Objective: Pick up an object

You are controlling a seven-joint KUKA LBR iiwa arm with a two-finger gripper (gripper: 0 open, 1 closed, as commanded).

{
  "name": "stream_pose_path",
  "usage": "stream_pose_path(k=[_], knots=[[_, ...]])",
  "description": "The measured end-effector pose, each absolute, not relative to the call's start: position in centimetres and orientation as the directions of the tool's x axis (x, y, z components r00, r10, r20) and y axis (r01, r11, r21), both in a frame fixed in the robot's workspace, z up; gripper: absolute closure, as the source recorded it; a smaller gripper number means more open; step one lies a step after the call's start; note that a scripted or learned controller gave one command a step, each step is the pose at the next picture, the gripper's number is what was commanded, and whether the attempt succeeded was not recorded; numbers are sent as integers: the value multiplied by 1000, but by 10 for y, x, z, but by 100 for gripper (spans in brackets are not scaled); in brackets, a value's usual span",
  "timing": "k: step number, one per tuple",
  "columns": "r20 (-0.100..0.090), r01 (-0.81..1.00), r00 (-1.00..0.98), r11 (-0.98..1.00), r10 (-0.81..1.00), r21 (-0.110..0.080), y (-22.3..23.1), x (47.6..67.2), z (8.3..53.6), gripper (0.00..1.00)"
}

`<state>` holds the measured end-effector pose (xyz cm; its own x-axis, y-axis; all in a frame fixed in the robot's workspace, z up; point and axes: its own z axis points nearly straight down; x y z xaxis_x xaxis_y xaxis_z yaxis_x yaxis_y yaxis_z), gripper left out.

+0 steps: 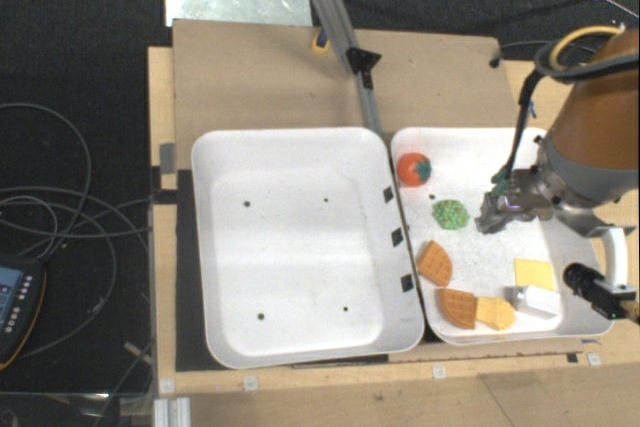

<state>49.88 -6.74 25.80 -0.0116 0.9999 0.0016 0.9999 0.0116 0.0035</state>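
White plastic forms both bins on the bench. We note the left bin (300, 245) first, its floor marked by a few small dark dots. Black clips sit along the seam where it meets the right bin (470, 150).

In the right bin, we find a red-orange ball (413, 169) with a teal patch near the upper left corner. Below and to its right lies a green lumpy object (451, 214). Further toward the front edge are an orange waffle piece (435, 263), a second waffle-like piece (457, 307) and a yellowish pastry (495, 313), the last two touching. Right of these are a small white-and-grey block (532, 300) and a yellow square (535, 272) just behind it.

The gripper (494, 215) hangs low over the bin floor, just right of the green lumpy object. We cannot tell the state of its jaws. We see no object held in it.
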Motion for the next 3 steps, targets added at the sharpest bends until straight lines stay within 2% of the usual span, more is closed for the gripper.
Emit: stream_pose_path(k=[1,2,3], knots=[[2,1000,-12,12,1000,3,-15,511,263,100],[2,1000,-11,11,1000,2,35,534,251,100],[3,1000,-12,12,1000,2,96,549,242,100]])
